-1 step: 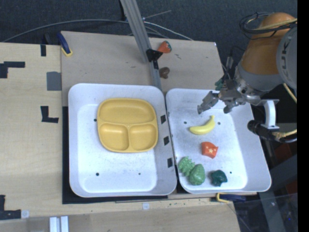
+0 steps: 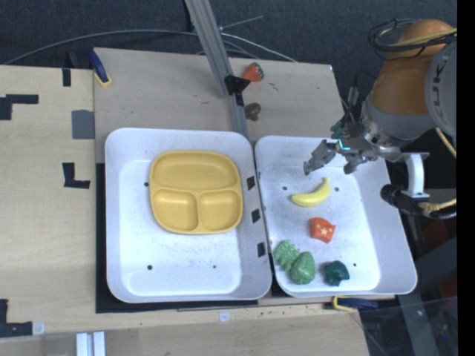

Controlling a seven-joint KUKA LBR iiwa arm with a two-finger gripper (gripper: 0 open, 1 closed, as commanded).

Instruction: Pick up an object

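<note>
The right bin (image 2: 386, 221) holds a yellow banana (image 2: 312, 193), a red strawberry-like piece (image 2: 321, 229), a light green bumpy piece (image 2: 295, 262) and a small dark green piece (image 2: 336, 272). My gripper (image 2: 331, 165) hangs over the bin's far part, just above and behind the banana. It is open, its two dark fingers spread with nothing between them. The orange-banded arm (image 2: 412, 58) reaches in from the upper right.
The left bin (image 2: 122, 221) carries a yellow divided plate (image 2: 197, 190). A grey metal pole (image 2: 211, 35) slants down to the seam between the bins. Behind the bins lie a small red-green item (image 2: 254, 71) and a brown one (image 2: 253, 111).
</note>
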